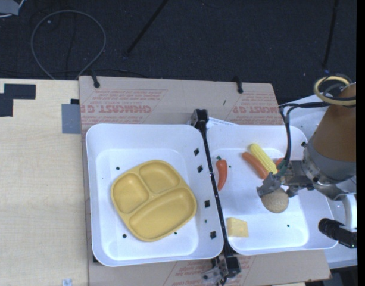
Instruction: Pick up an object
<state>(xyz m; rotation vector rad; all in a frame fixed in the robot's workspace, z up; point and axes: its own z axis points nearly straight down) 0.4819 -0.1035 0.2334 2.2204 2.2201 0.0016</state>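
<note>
Brown cardboard (170,103) (reversed print, unreadable) lies under both white bins (99,159).

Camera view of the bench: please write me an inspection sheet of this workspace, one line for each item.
Surface: two white bins, left bin and right bin, on cardboard.
Job's things: right bin holds a corn cob, carrot, sausage, cheese wedge, brown potato.
Clutter: yellow divided plate in the left bin.
Grippers: hand down at the potato; grasp unclear.
Cables: black cable along the arm; loops on the dark floor.
Surroundings: wooden tabletop at left.
</note>
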